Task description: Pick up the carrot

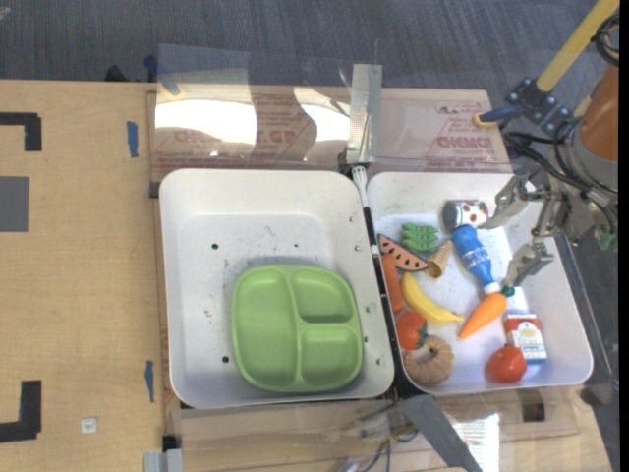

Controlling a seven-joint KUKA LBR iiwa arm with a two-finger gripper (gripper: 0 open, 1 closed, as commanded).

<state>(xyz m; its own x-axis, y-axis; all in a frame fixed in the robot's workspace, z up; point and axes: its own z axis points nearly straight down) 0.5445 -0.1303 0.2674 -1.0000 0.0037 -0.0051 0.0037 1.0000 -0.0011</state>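
Note:
The orange carrot (pixel 481 316) lies tilted in the right bin (pixel 564 298), its green top pointing up and to the right. My gripper (pixel 519 232) reaches in from the right edge and hangs over the bin's upper right part. It is open, with nothing between its fingers. The lower fingertip (pixel 529 262) sits just above and to the right of the carrot's green top; I cannot tell if it touches. The upper fingertip (pixel 508 199) is close to a small can (pixel 465 212).
Crowded round the carrot are a blue bottle (pixel 476 255), banana (pixel 428 302), red carton (pixel 528 335), tomato (pixel 506 364), bagel (pixel 429 359) and watermelon slice (pixel 402 254). A green divided plate (pixel 295 328) lies in the left bin (pixel 197 224).

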